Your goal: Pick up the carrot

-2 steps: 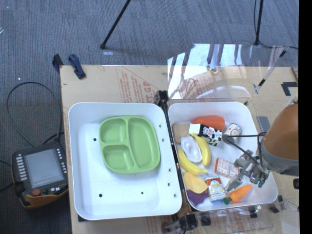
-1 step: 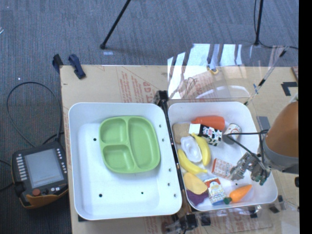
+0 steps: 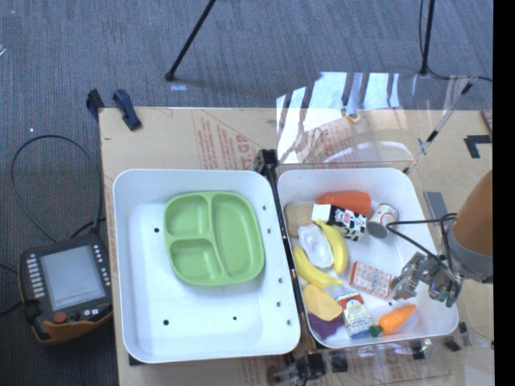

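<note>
The tool [image 3: 425, 280] hangs just above the carrot [image 3: 396, 318], grip state unclear, and next should drop down onto it.

The arm [image 3: 483, 232] is cut off at the right edge.

plate [image 3: 215, 237] in left bin [image 3: 133, 296] — carrot [image 3: 396, 319] in right bin [image 3: 410, 185]

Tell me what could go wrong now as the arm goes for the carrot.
1. The carrot lies near the right bin's front wall, touching a small carton; the pincer may hit the wall or grab the carton.
2. The pincer sits above and right of the carrot, so closing here would likely miss.
3. A longer orange item at the back could be mistaken for it.
</note>
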### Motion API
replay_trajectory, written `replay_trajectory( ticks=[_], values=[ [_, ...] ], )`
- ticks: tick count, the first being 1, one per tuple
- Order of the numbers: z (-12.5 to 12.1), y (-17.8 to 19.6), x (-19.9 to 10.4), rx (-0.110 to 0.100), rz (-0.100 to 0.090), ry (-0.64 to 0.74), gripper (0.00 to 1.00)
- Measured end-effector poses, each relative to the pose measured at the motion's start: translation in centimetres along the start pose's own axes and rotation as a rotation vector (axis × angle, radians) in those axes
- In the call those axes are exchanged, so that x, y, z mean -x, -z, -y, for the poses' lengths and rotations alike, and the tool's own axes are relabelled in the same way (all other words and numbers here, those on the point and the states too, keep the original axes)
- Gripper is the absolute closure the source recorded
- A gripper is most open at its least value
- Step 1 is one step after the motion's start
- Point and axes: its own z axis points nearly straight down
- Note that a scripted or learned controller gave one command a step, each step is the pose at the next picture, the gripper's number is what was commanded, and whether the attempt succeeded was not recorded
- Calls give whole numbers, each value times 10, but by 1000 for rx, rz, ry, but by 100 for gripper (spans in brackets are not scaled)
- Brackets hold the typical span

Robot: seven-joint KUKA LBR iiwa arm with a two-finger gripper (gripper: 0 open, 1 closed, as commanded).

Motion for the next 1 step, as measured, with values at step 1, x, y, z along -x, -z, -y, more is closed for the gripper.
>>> replay_trajectory(
  ticks=[1],
  values=[
    [2, -9, -1, -1, -6, -239, 100]
  ],
)
